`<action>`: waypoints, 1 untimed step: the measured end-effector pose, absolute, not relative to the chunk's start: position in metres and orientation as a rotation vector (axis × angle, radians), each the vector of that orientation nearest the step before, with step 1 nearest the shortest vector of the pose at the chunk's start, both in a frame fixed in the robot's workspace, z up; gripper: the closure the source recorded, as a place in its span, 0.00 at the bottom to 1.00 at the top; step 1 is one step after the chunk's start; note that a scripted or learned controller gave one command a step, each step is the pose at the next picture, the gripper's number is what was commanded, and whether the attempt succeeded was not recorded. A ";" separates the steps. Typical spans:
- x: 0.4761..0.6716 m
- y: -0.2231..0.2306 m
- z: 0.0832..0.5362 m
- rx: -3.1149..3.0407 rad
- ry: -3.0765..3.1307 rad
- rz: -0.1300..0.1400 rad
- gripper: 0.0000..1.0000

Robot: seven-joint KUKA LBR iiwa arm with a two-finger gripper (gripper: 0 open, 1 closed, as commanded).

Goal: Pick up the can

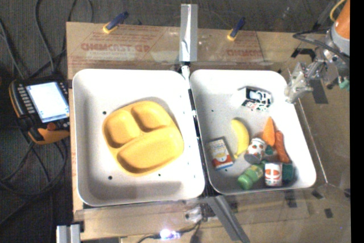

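A small red and white can (273, 173) stands near the front right corner of the right bin (227, 79). Beside it on the left lies a green can-like cylinder (249, 177) on its side. My gripper (296, 86) hangs over the right bin's far right rim, well behind the cans and apart from every object. Nothing shows in its grasp.
Packed around the cans are a white and red ball (256, 149), an orange carrot (269, 131), a yellow fruit (241, 135), a small carton (219, 153) and a black and white packet (257, 98). The left bin (85, 122) holds a yellow divided plate (143, 136).
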State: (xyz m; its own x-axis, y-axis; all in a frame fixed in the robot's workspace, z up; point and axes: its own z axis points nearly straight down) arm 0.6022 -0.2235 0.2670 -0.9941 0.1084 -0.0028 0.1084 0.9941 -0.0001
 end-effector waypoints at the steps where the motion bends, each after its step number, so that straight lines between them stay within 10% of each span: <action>1: 0.604 -0.223 0.276 0.171 3.129 0.002 1.00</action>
